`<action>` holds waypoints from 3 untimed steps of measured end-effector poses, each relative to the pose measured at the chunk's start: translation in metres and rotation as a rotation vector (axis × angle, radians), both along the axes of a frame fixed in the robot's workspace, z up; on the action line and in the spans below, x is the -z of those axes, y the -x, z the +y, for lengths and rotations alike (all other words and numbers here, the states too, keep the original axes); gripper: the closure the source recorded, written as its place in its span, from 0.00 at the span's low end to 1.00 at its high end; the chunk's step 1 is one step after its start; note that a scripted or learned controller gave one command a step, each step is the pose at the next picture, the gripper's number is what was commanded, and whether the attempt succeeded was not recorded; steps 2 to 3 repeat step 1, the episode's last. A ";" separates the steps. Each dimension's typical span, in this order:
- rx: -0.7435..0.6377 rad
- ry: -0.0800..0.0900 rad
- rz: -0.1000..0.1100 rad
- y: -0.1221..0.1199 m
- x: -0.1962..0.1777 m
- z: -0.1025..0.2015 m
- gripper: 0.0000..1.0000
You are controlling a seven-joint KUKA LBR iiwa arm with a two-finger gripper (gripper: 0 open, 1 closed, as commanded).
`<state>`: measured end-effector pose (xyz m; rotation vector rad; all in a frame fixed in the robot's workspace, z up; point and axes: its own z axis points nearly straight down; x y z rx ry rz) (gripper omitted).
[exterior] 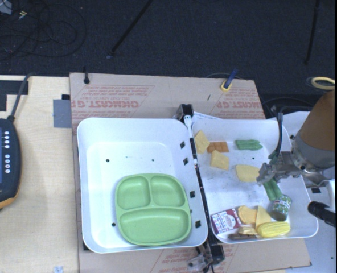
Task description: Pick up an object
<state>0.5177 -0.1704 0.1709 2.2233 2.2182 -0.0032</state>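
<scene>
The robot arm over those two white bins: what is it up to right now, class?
A grey robot arm reaches in from the right and has its claw low over the right bin, beside a yellow block and above a green bottle. That bin also holds other toy foods, including a green pea pod and a corn cob. The left bin holds a green divided plate. Nothing looks lifted yet.
</scene>
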 end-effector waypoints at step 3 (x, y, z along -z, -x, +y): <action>-0.009 -0.006 0.004 -0.006 -0.017 0.064 1.00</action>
